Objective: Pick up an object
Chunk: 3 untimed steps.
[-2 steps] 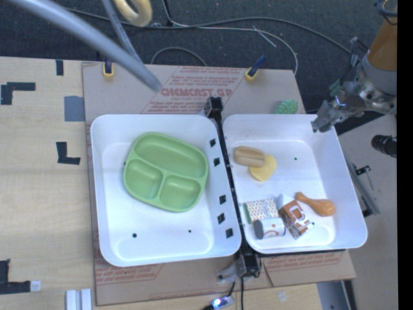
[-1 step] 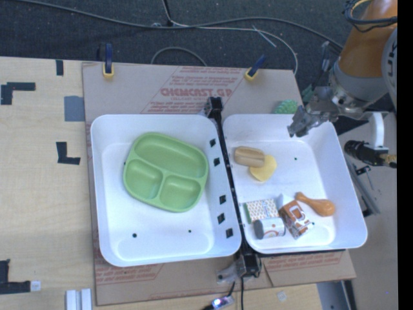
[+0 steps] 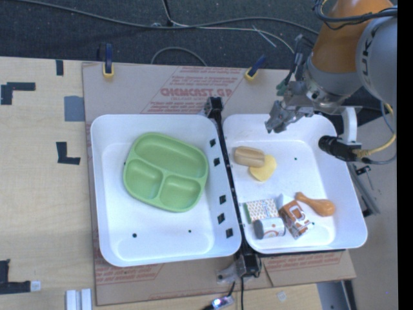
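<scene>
The right bin (image 3: 335,173) holds a tan bread roll (image 3: 248,155) resting against a yellow slice (image 3: 265,168). Nearer the front lie a patterned card (image 3: 261,210), a small white and grey box (image 3: 270,228), a brown and white packet (image 3: 295,219) and an orange drumstick-shaped toy (image 3: 316,205). My gripper (image 3: 279,122) hangs over the bin's back left part, above and right of the roll, apart from every object. Its fingers point down and nothing lies between them.
The left bin (image 3: 110,192) carries a green compartment tray (image 3: 166,171). A black divider strip (image 3: 221,173) runs between the bins. Yellow and blue clamps (image 3: 107,62) hold the cardboard base at the back. Cables trail across the dark floor behind.
</scene>
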Each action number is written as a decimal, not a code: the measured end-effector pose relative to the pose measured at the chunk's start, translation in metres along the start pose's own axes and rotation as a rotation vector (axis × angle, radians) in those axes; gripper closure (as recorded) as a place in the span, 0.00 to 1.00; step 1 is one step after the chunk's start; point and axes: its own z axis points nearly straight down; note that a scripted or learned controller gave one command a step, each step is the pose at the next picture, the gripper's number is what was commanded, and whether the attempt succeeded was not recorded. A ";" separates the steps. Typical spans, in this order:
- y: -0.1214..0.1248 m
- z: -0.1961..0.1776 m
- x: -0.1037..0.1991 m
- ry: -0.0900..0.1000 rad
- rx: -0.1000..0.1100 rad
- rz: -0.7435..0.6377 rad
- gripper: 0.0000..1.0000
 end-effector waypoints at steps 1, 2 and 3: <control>0.012 0.003 0.058 0.000 0.001 0.000 1.00; 0.007 0.013 0.107 0.000 0.003 0.001 1.00; 0.021 0.023 0.167 0.000 0.002 0.000 1.00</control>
